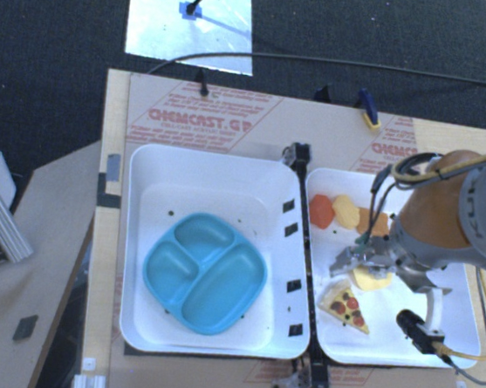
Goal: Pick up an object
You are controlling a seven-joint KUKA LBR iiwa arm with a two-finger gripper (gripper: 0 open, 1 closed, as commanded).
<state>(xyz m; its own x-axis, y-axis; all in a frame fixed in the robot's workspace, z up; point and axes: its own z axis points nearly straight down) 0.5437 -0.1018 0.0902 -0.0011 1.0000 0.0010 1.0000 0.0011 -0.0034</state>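
In the left bin [139,220] on the tabletop lies a blue divided plate [205,272]. In the right bin [462,343], 1 red piece [321,211], a yellow piece [345,212] and a pizza slice [345,306] lie near the arm [452,210]. The jaws [364,263] sit just above a pale yellow piece [373,280]; whether they grip it I cannot tell.

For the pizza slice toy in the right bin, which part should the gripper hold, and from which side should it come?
The pizza slice lies flat on the floor of the right bin, its point toward the lower right and the crust edge toward the upper left. Probably best to come straight down and close across the two slanted sides near the wider crust end. The yellow piece sits just above it, so keep the fingers off that side.
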